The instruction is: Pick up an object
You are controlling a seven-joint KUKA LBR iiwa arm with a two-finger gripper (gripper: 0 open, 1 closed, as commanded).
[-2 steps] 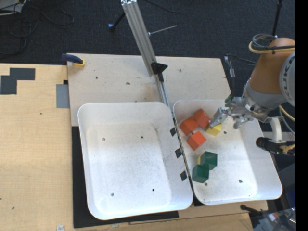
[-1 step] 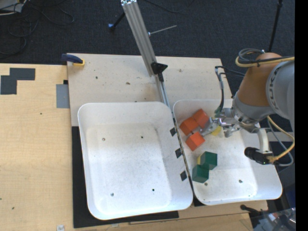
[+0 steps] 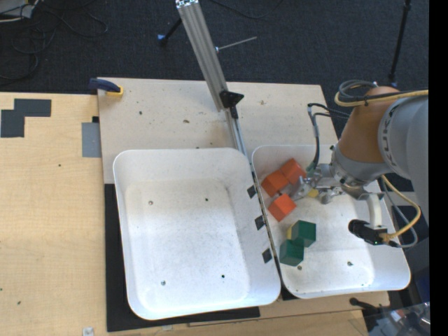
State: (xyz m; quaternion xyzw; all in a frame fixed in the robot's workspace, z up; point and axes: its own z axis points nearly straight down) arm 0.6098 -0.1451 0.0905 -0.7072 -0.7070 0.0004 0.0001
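Pincer (image 3: 306, 185), right bin (image 3: 364, 275): down beside orange blocks (image 3: 281, 187), which lie just left of it, touching or nearly. Whether it grips anything, cannot tell. Green blocks (image 3: 297, 241) nearer front.

The arm (image 3: 392, 135) runs off frame; its gripper (image 3: 306, 185) seems too small to read.
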